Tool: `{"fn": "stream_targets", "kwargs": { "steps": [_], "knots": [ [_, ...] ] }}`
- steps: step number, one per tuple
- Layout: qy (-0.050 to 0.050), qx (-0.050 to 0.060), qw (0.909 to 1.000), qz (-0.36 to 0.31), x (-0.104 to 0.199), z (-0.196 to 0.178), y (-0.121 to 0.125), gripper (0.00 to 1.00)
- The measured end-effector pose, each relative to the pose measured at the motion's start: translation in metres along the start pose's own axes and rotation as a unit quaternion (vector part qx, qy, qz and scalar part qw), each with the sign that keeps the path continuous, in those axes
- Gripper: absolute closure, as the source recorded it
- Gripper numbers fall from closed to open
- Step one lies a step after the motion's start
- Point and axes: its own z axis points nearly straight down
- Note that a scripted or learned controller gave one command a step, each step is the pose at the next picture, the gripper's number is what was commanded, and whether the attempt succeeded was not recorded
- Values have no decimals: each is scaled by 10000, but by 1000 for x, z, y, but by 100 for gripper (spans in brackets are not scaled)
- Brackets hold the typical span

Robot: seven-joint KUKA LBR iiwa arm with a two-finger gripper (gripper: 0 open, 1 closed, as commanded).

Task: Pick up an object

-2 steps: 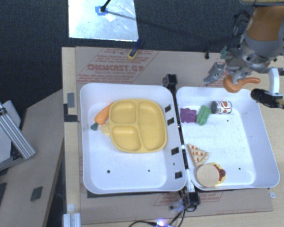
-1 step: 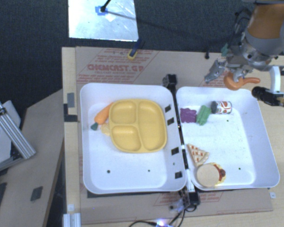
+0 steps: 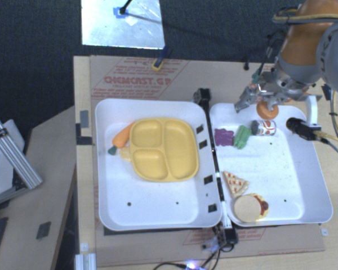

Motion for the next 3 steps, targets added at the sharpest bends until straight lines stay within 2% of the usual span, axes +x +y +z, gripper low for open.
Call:
{"fn": "stream_targets", "kwargs": {
  "steps": [1, 3],
  "knots": [
    [1, -1, 10000, 2, 2, 57, -9, 0],
    [-26, -63, 10000, -7, -3, 126, 0, 0]
  ]
}}
